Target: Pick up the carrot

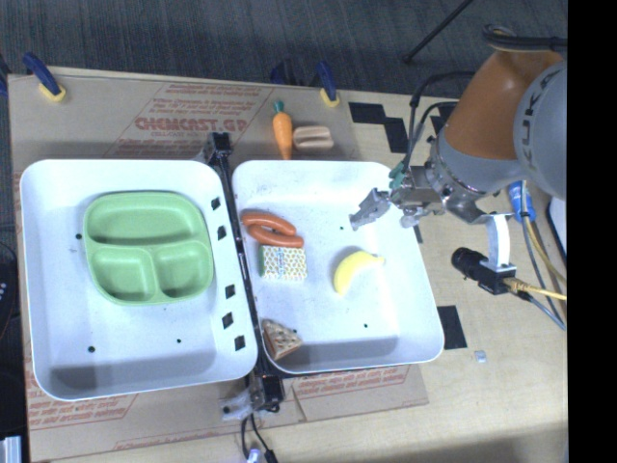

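The carrot [281,131], orange with a green top, lies on the brown cardboard just behind the far rim of the right bin [415,297], outside both bins. Next to it on its right rests a small bun-like toy [311,139]. My gripper [390,212] hangs over the right part of the right bin, well to the right of the carrot and nearer the camera. Its fingers stand open with nothing between them.
In the right bin lie a red sausage [271,228], a patterned block [283,262], a yellow banana [355,268] and a bread slice [280,338]. The left bin [48,287] holds a green divided tray [149,244]. Blue clamps [328,90] stand at the bench's far edge.
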`<state>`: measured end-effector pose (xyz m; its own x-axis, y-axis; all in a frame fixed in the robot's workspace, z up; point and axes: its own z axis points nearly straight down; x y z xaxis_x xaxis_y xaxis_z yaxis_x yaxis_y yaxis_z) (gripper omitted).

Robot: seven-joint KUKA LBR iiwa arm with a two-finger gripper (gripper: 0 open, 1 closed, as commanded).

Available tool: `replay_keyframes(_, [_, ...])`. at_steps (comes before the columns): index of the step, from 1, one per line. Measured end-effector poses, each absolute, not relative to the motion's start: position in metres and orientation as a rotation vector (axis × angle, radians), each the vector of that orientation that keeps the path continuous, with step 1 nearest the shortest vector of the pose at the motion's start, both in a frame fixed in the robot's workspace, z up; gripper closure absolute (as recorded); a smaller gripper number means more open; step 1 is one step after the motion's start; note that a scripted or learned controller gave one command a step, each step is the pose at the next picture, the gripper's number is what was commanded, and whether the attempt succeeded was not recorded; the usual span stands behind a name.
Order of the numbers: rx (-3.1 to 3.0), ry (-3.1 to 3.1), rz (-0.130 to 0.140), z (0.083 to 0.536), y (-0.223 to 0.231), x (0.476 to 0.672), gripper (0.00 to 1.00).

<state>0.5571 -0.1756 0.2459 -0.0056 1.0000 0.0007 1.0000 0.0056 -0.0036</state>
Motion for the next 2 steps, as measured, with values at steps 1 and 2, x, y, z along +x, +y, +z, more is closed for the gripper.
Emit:
replay_keyframes(1, [-2.295, -2.143, 0.002, 0.321, -0.211, 0.584, 0.00])
replay_keyframes(2, [-2.707, -1.584, 0.004, 0.212, -0.191, 0.547, 0.00])
